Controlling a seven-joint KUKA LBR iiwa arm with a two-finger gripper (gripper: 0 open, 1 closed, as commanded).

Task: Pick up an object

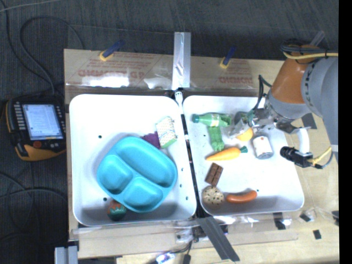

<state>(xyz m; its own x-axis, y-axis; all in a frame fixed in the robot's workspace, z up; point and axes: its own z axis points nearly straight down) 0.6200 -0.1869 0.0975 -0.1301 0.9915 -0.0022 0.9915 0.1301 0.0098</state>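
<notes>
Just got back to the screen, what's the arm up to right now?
The grey arm's gripper is down in the right white bin, among the toy food near its back edge, by a small yellow piece and a green plastic bottle. An orange toy carrot lies just in front. Whether anything is grasped isn't clear. The blue divided plate sits in the left bin.

The arm (322, 87) comes in from the right side of the view, its grey body bulking at the upper right edge. The orange band (289, 84) sits just above the wrist, and the wrist slants down and to the left from there. The gripper (246, 122) is at the low end of the wrist, lowered close to the surface below, its metal parts blurred together.
</notes>
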